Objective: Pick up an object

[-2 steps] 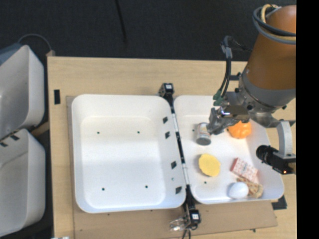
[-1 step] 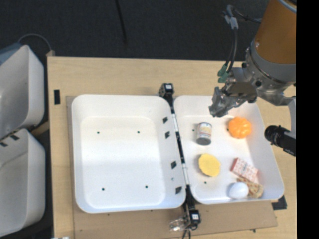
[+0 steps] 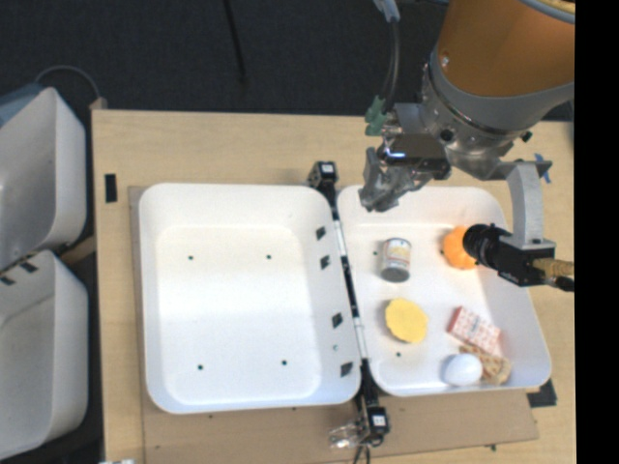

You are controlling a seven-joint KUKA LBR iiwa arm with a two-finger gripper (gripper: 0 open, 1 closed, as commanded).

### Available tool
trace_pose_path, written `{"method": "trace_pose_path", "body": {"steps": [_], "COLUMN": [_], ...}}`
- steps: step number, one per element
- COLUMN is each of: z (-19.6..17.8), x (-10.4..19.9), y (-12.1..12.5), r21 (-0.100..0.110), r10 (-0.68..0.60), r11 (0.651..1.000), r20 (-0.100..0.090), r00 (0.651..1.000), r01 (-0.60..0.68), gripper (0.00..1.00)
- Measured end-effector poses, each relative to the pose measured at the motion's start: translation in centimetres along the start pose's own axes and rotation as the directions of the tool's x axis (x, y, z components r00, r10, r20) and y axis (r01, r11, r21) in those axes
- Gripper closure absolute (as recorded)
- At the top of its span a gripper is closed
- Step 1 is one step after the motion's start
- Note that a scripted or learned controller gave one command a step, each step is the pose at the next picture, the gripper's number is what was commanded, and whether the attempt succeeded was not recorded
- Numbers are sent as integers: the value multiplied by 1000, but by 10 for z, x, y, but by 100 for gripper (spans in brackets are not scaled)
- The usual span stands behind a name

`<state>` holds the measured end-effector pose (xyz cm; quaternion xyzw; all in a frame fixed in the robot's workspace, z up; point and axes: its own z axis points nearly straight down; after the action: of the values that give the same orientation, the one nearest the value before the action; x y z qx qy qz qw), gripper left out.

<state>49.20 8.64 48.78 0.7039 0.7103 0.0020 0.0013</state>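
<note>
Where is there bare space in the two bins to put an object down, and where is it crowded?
The left bin offers bare floor from wall to wall. In the right bin, a free strip runs beside the divider, left of the yellow disc. Crowded: the can, orange ball, patterned packet and white ball, with the claw above the back corner.

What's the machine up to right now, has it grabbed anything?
Pincer above right bin's far edge, nothing seen in it. Small can just below, untouched. Yellow disc, orange ball, white ball lying nearby.
</note>
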Motion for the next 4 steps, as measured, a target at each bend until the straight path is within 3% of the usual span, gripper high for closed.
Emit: {"method": "trace_pose_path", "body": {"steps": [1, 2, 3, 4], "z": [8, 144, 54, 13], "x": [5, -36, 1, -24], "y": [29, 20, -3, -2], "r21": [3, 19, -4, -1], "r10": [6, 13, 2, 9], "r11": [1000, 1000, 1000, 1000], "r20": [2, 5, -1, 1], "r00": [1000, 1000, 1000, 1000], "r01": [-6, -14, -2, -9], "gripper": [100, 100, 100, 100]}}
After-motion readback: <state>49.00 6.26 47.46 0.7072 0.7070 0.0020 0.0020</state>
